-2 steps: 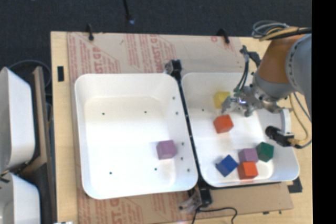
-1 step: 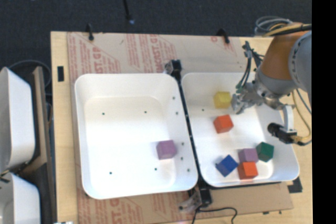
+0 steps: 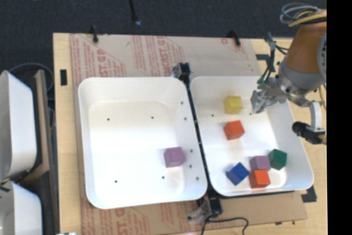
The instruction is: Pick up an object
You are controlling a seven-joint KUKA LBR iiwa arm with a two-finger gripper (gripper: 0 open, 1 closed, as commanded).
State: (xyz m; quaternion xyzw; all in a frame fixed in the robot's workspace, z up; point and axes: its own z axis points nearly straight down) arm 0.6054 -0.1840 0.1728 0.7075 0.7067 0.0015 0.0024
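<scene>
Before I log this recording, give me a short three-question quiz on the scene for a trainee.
1. True or false: the left bin holds a single purple cube.
2. Which cube lies nearest the gripper? A) blue cube B) yellow cube C) green cube
3. Fill in: the right bin holds ___ cubes in all.

Key
1. True; it sits toward the bin's near right part.
2. B; the gripper is just right of the yellow cube, over the right bin's far side.
3. Six: yellow, an orange cube mid-bin, blue, green, a second purple cube, and a second orange cube in front of it.
</scene>
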